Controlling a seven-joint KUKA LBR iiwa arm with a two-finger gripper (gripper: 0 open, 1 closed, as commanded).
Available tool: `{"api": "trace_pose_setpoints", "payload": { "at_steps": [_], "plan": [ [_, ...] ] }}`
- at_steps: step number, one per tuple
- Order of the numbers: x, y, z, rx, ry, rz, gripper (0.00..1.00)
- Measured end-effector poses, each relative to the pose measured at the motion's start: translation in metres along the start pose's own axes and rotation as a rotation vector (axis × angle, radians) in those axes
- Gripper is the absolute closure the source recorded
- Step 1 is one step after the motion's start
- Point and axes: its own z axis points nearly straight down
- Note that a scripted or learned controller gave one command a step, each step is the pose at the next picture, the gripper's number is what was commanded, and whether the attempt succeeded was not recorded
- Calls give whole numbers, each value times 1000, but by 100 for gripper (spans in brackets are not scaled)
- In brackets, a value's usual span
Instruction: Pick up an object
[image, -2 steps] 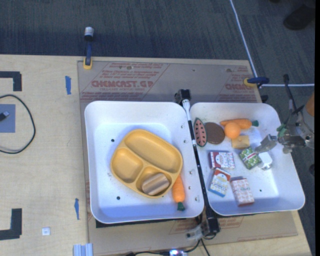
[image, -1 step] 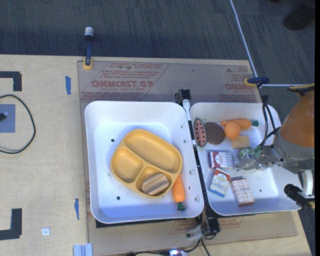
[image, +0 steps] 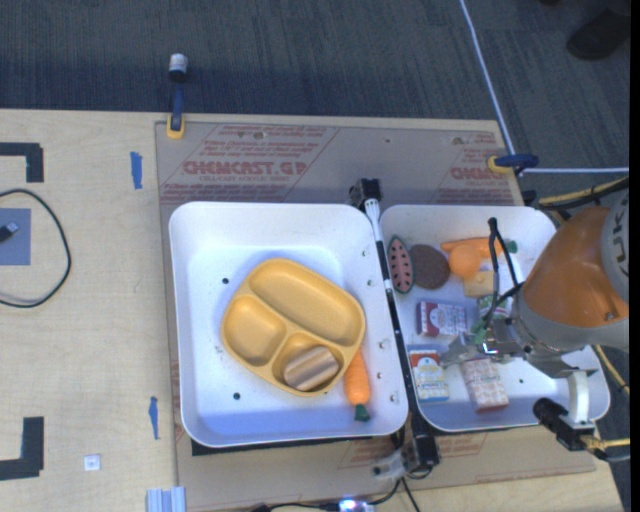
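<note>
Camera view is showing the gripper (image: 478, 347) hanging low in the right bin (image: 455, 415), its metal tip sitting just above a reddish-brown packet (image: 485, 386) lying flat on the bin floor; whether the claw is open or closed cannot be told from this angle, and nothing is visibly sitting between its tips. Just left of that packet, a small carton (image: 429, 375) with a red and blue label is lying flat, and beyond it a red and white pouch (image: 442, 319) is resting. Farther back from the packet, a dark brown round piece (image: 430, 266), a watermelon slice (image: 401, 264) and an orange toy vegetable (image: 470, 257) are crowding the bin's far side. Left of the packet, across the divide, the left bin (image: 200, 300) is holding a yellow divided plate (image: 290, 325) with a bread roll (image: 312, 368) in one compartment, and a carrot (image: 358, 381) is lying just beside the plate.
</note>
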Motion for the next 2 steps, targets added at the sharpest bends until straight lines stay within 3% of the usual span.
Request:
{"api": "trace_pose_setpoints", "payload": {
  "at_steps": [1, 2],
  "plan": [
    [1, 2, -10, -4, 1, -1, 100],
    [-45, 11, 1, 6, 6, -2, 100]
  ]
}}
